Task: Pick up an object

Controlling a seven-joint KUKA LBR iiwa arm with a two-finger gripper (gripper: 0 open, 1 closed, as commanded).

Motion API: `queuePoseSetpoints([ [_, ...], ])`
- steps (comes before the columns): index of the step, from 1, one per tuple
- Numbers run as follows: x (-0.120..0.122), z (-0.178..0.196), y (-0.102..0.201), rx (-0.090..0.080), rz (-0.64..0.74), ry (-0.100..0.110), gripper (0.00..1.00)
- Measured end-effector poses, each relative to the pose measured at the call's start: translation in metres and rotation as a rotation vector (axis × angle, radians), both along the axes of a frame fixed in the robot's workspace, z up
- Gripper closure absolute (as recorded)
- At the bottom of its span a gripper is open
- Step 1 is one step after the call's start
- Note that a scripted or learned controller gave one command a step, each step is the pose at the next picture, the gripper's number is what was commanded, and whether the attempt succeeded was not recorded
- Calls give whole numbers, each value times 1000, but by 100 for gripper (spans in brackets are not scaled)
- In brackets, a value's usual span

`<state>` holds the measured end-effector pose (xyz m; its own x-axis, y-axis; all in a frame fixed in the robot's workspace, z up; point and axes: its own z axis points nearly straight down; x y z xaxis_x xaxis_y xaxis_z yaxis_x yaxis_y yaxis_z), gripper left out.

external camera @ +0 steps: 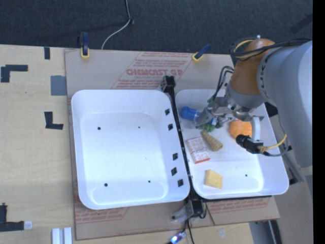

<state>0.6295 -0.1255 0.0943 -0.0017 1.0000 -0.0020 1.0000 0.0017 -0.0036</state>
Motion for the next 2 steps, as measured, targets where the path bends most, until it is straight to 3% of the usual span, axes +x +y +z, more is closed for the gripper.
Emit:
queuePoseSetpoints([
  [1,-29,96,97,5,8,-8,100],
  [2,-58,204,132,4,5,-13,100],
])
